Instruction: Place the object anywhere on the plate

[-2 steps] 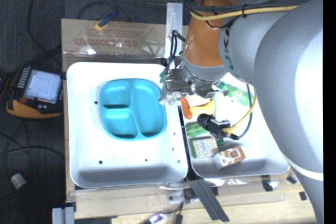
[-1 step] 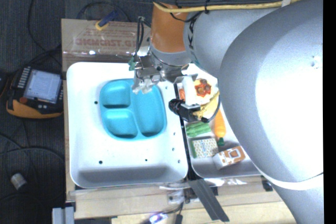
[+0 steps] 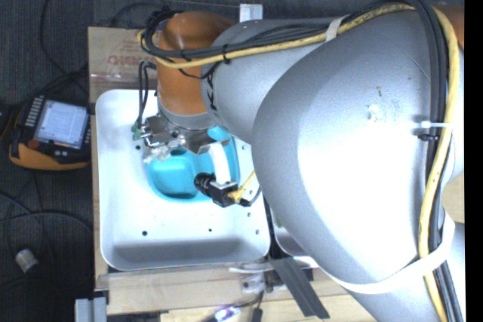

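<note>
A bright blue plate (image 3: pixel 175 179) lies in the left white bin (image 3: pixel 121 222), partly covered by the arm. My gripper (image 3: pixel 160 148) hangs over the plate's upper left part, under the orange wrist band. The wrist body hides the space between its jaws. Something small and green (image 3: pixel 137 132) peeks out at the gripper's left side; I cannot tell what it is.
The large grey arm covers the right bin and most of the view's right half. A handheld pendant (image 3: pixel 53 128) lies on the floor left of the bench. The left bin's front and left floor area is bare white.
</note>
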`<state>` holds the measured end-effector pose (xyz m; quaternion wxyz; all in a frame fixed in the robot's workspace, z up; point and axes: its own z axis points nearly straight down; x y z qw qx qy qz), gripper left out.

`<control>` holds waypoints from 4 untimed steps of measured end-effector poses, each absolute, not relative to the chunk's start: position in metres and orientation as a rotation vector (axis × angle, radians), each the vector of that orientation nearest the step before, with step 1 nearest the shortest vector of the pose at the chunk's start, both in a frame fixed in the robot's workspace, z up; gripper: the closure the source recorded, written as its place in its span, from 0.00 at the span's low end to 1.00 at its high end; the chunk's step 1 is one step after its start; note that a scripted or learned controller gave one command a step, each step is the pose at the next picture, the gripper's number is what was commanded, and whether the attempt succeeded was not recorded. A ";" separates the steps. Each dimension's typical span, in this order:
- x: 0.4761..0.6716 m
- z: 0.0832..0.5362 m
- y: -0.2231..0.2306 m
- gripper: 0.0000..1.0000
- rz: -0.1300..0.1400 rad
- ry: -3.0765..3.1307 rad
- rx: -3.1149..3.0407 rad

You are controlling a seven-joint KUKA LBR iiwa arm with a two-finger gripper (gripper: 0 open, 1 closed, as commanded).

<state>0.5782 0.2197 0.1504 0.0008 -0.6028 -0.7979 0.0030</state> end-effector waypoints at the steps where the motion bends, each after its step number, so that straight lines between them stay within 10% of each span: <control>1: 0.578 0.151 0.220 0.00 0.009 -2.506 -1.894; 2: 0.578 0.158 0.219 1.00 0.017 -2.506 -1.891; 3: 0.577 0.166 0.219 1.00 0.024 -2.506 -1.890; 4: 0.577 0.166 0.219 0.00 0.024 -2.506 -1.890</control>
